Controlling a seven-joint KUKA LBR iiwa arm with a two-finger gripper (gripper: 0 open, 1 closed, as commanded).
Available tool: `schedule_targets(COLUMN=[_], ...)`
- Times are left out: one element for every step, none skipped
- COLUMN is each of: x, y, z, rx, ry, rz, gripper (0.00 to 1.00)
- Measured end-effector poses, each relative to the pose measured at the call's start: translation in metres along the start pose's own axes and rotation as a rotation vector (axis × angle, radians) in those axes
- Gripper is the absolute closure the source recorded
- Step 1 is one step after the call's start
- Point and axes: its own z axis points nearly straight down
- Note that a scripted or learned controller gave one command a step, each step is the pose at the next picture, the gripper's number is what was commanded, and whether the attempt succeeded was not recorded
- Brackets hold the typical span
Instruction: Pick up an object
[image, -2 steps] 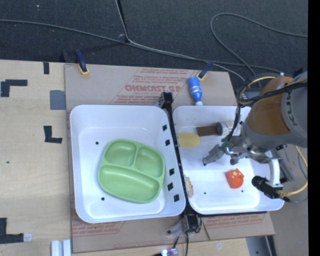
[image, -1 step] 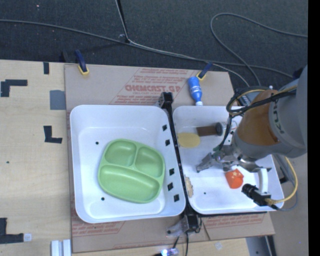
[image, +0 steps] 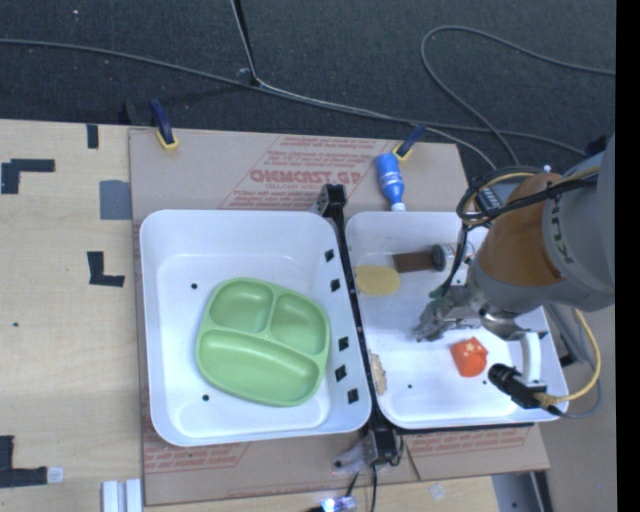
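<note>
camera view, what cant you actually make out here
- Gripper: small and dark under the arm's wrist in the camera view; open or shut cannot be told.
- Orange object in the right bin: too small and blurred to identify.
- Dark cylinder: its right end is cut off by the arm's cable.
- Yellow disc: too blurred to identify.
</note>
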Motion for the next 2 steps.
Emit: schedule_targets(x=[0.001,0.002], y=[-0.009,-0.017], z=[-0.048,-0.106], rx=[-0.005,-0.007], ry=[-0.001,-0.002], rz=[0.001,0.001], gripper=[1.00,1.00])
